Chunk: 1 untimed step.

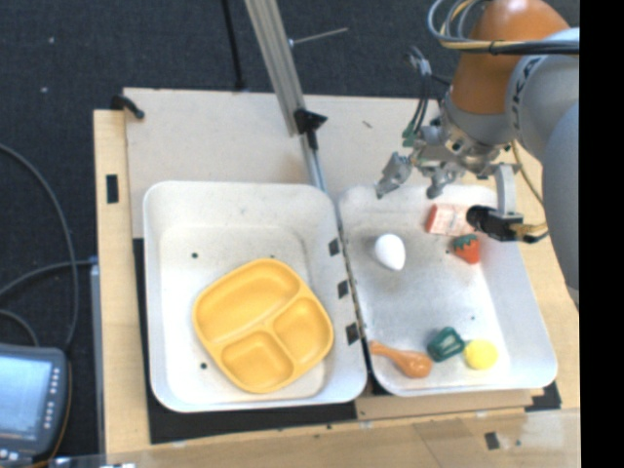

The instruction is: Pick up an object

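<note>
Fingers [417, 175] hang spread wide, holding nothing — white egg [390, 252] lies apart, just below them.

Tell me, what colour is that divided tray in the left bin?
Yellow-orange: the divided tray shows plainly in the camera view.

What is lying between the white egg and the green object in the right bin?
Nothing: in the camera view, the bin floor between the white egg and the green object is bare.

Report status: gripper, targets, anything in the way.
Gripper above right bin's far edge, holding nothing. White egg nearest, untouched. Yellow tray in left bin. Path unobstructed.
</note>
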Each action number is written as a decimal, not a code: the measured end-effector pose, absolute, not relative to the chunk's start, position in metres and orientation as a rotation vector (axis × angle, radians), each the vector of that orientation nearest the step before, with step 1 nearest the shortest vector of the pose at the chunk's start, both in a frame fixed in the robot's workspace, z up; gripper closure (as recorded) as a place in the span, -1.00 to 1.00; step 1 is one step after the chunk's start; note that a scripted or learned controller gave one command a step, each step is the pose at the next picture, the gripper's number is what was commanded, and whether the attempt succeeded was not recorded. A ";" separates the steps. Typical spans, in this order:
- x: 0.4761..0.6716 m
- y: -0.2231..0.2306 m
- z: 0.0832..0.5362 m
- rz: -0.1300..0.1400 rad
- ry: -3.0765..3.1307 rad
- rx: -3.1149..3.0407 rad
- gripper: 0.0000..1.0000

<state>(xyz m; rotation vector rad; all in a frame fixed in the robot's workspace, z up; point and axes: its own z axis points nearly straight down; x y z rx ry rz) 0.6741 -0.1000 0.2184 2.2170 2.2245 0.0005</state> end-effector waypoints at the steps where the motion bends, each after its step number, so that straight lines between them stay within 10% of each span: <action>1: 0.674 -0.100 0.218 -0.001 2.225 2.216 -1.00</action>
